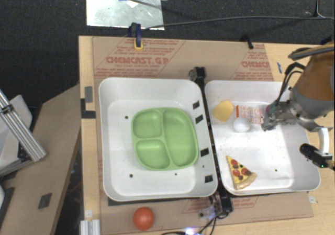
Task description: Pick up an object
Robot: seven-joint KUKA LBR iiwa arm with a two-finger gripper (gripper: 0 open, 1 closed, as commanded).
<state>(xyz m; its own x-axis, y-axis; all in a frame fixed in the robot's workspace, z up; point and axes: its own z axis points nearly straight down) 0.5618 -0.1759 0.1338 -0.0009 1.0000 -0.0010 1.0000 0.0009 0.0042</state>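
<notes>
The right bin (293,176) holds a yellow lump (224,110) at its back left. Beside it lie a white egg-shaped ball (241,124) and a pale packet with red print (250,113). A toy pizza slice (241,172) rests near the bin's front left corner. My gripper (269,119) is low over the bin's middle back, just right of the packet and close to touching it. Nothing shows between its tips.
The left bin (112,124) carries a green divided plate (164,138). An orange-red ball (143,218) sits on the cardboard in front of the bins. Black clips line the wall between the bins (204,134). The arm (316,90) covers the right bin's back right.
</notes>
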